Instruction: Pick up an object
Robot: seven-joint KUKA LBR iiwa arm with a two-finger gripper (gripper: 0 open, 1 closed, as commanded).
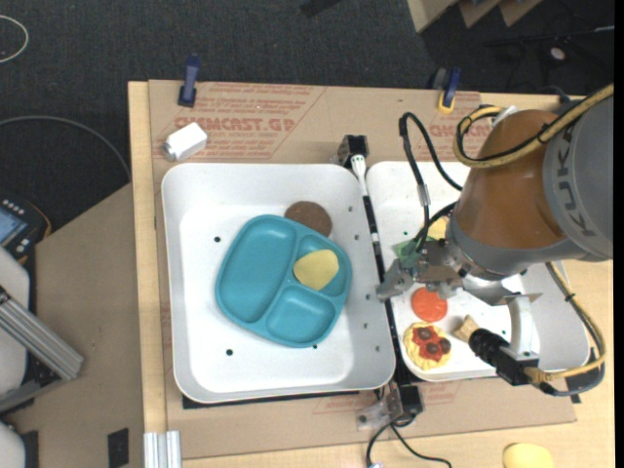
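My gripper (398,277) hangs low over the left part of the right bin (390,185), close to the divider between the bins. A red round toy (429,305) lies just to its lower right, apart from it. A small pizza-like disc (428,346) with red dots sits in the bin's front left corner. A yellow piece (438,228) peeks out from under the arm's orange band (507,203). In the left bin (195,339) a blue divided plate (263,276) carries a pale yellow disc (317,269), and a brown disc (310,217) lies behind it.
A black cable (417,164) loops over the right bin's back edge. A small tan block (462,326) and a black part of the arm (497,356) lie near the bin's front. A white block (185,141) rests on the cardboard at the back left.
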